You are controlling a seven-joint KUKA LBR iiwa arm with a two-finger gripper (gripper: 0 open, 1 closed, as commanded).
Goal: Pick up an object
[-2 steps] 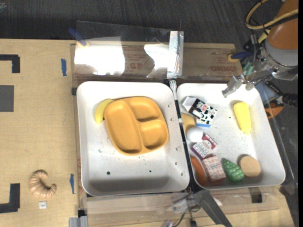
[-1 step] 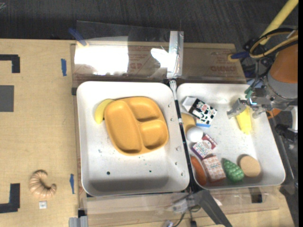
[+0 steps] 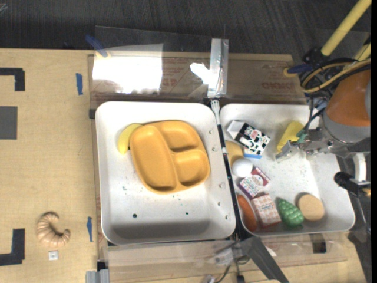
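— Camera view, right side: gripper [image 3: 293, 148] low in the right bin [image 3: 339, 220], beside the yellow block [image 3: 290, 132]. Grasping anything?
— Cannot tell; tips too blurred to judge.
— Handling?
— Probably light, stiff, smooth. Best pinched across the narrow flat sides, mid-length.

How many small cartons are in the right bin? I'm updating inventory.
3: cow-print carton near the top, pink-labelled carton mid-left, another carton below it. More may be hidden.
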